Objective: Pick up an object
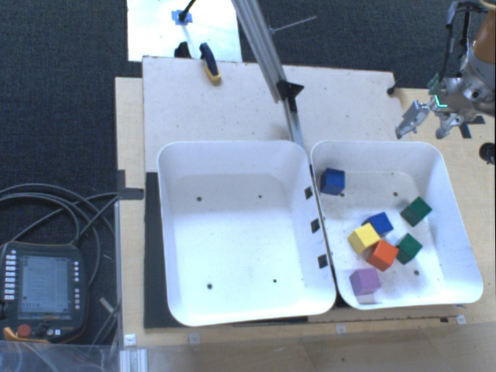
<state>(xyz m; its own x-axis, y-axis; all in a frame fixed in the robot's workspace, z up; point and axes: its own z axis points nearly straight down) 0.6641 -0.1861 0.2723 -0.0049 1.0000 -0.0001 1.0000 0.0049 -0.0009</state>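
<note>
pale wooden bench (356,103), two white bins side by side, left bin (232,231), right bin (449,200)

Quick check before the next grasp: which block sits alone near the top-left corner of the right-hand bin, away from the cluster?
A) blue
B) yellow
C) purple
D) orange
A: a blue block sits alone near the divider in the right bin, while the yellow block, orange block and purple block crowd together lower down.
</note>
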